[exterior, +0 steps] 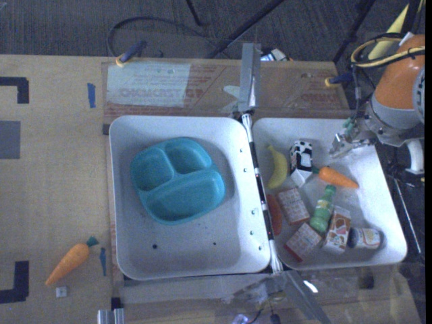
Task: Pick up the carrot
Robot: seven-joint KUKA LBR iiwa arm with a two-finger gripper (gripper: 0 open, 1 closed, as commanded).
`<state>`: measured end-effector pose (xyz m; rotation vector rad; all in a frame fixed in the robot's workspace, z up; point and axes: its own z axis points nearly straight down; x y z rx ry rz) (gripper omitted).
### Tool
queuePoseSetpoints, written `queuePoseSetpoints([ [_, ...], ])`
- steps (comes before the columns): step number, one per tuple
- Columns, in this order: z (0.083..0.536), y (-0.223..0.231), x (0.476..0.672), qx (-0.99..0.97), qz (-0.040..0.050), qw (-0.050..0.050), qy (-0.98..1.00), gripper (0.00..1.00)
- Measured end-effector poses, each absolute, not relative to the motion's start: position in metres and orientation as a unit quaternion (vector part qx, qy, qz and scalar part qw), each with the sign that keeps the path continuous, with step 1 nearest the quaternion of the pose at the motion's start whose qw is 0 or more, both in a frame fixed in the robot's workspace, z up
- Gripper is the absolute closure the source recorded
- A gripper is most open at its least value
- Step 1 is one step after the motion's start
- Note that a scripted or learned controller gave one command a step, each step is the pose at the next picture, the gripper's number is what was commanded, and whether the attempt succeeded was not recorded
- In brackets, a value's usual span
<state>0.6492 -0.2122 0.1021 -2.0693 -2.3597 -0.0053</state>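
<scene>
the right bin [388, 201] holds the carrot [337, 177] near its middle, with a banana [277, 168], a green bottle [322, 209] and small cartons. the left bin [128, 248] holds a blue divided plate [177, 179]. the gripper [344, 142] hovers by the right bin's far edge, just beyond the carrot; whether it's open, i can't tell.

Grey arm [398, 113], orange band, yellow and black cables, metallic claw [345, 142]

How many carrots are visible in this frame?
2. One carrot lies in the right bin, near the gripper. Another carrot lies on the bench, left of the left bin. The clutter may hide more.
</scene>
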Motion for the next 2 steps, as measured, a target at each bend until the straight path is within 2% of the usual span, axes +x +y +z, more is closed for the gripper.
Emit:
queuePoseSetpoints([
  [1, 0.085, -0.193, 0.633, -0.813, -0.0006, -0.002, -0.582, 1.00],
  [2, 0.242, -0.124, 0.621, -0.820, 0.0020, 0.001, -0.572, 1.00],
])
